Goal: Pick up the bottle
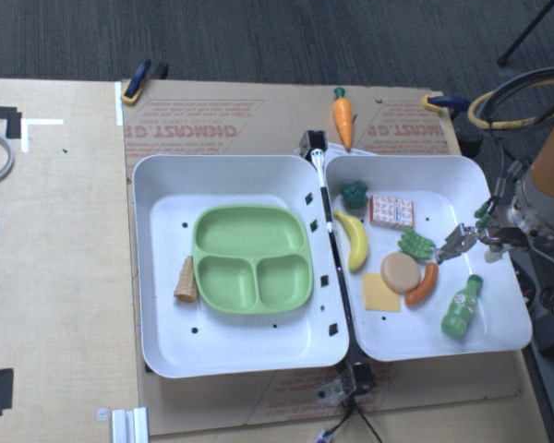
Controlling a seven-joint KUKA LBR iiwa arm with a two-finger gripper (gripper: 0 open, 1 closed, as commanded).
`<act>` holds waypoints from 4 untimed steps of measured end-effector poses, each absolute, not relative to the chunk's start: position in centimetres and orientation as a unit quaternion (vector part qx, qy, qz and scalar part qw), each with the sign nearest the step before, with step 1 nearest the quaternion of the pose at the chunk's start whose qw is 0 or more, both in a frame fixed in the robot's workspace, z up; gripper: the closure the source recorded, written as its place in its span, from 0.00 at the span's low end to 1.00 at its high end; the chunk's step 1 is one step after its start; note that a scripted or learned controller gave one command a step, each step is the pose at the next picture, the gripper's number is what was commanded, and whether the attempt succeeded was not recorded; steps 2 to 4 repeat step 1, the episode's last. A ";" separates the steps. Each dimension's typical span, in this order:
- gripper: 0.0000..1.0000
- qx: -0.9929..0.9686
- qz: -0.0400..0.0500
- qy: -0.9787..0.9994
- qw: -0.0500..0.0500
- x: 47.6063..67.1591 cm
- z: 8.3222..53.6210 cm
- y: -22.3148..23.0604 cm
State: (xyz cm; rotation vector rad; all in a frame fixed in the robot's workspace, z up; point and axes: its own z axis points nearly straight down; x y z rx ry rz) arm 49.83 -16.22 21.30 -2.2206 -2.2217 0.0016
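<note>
Green plastic bottle [462, 308] is lying tilted in the right white bin [443, 175], near the orange sausage [423, 284]; the empty, narrowly parted pincer [459, 243] is needing to descend squarely across its body.

Green bottle [462, 308] lies tilted, cap up-right, in right bin's near-right corner

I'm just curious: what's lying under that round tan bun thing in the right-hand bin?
A yellow cheese slice pokes out beneath the bun, and a sausage leans against it. Whatever else lies below is covered.
</note>
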 end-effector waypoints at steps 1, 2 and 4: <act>1.00 -0.707 0.001 -0.707 0.000 49.9 22.2 -16.2; 1.00 -0.707 0.001 -0.707 0.000 49.9 22.2 -16.2; 1.00 -0.707 0.001 -0.707 0.000 49.9 22.2 -16.2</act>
